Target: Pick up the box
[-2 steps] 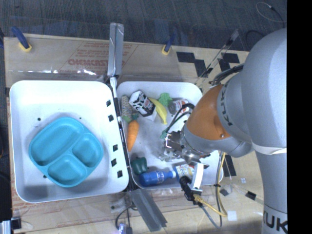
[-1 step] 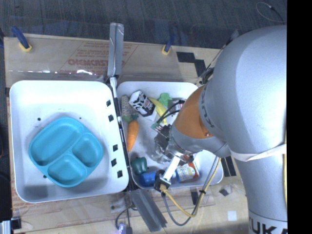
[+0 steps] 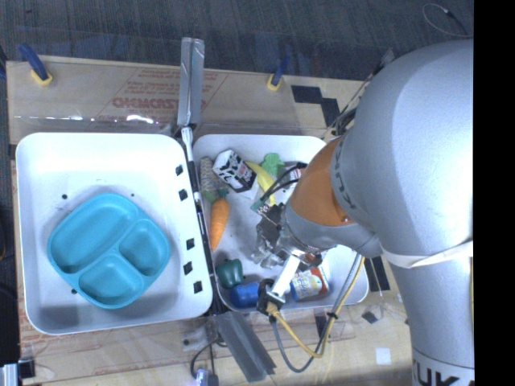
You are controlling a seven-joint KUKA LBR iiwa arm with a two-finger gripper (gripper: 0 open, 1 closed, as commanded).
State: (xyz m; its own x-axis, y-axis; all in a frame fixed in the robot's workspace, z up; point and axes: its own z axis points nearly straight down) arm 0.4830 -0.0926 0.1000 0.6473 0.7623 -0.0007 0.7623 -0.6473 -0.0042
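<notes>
Box: black-and-white patterned carton (image 3: pixel 234 170) lying tilted in the right bin (image 3: pixel 241 147), well apart from the tool and up-left of it, near the bin's far wall. It rests free among other items, not gripped.
Tool: lowered into the right bin at about (image 3: pixel 273 256), hanging from the orange-banded wrist (image 3: pixel 322 195). Whether it is wide or narrow cannot be told; cabling and the wrist body mask the tips. Nothing is seen held.
Arm posture: the grey arm (image 3: pixel 418 151) leans in from the right and covers much of the bin's right half, which judging by the pose puts the tool over the near clutter rather than over the box.
Beside the tool: small labelled bottle (image 3: pixel 307 284) just to its right and below; blue item (image 3: pixel 244 294) and dark green item (image 3: pixel 228 272) to its lower left.
Between tool and box: yellow banana-like piece (image 3: pixel 263 174) and green piece (image 3: pixel 274 164); an orange carrot (image 3: pixel 217 222) lies to the tool's left. These probably crowd any approach to the box.
Left bin: holds a blue divided plate (image 3: pixel 109 249), far left of the tool, beyond the bin divider (image 3: pixel 190 191).
Tabletop: brown board (image 3: pixel 121 87) under both bins.
</notes>
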